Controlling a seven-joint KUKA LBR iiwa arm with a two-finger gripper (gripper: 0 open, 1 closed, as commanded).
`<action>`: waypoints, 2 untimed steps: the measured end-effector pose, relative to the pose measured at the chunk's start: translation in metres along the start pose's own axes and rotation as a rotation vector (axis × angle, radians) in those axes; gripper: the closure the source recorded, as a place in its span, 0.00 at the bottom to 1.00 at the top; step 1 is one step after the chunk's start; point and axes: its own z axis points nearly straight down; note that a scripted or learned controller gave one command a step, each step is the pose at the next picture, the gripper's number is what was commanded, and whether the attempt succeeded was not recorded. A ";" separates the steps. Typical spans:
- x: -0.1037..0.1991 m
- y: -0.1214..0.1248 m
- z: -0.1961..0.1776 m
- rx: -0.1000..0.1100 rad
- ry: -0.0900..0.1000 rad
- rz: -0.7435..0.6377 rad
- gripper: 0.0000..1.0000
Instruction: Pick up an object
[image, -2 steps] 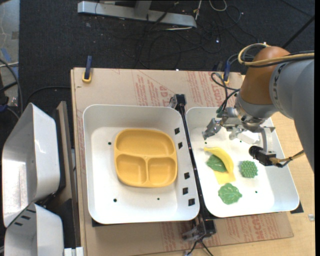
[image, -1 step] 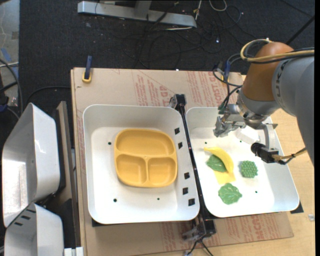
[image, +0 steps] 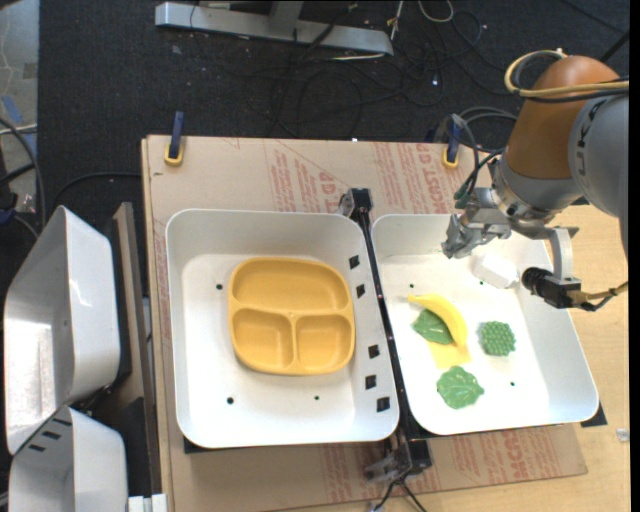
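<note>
A robotics lab, by the look of it: a grey industrial arm (image: 590, 130) with an orange band reaches over a table (image: 260, 180) topped with printed cardboard, held down by clamps (image: 175, 140). Two shallow white bins (image: 190, 260) sit side by side on it. Loose black cables (image: 330, 80) trail across dark carpet behind, near a metal stand base (image: 270, 28)

red printed lettering on the cardboard sheet (image: 300, 175) under the bins, upside down, not clearly readable
</note>
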 end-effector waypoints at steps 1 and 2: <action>0.000 0.001 -0.050 -0.002 0.000 -0.004 1.00; 0.047 -0.011 -0.057 0.003 0.002 -0.009 1.00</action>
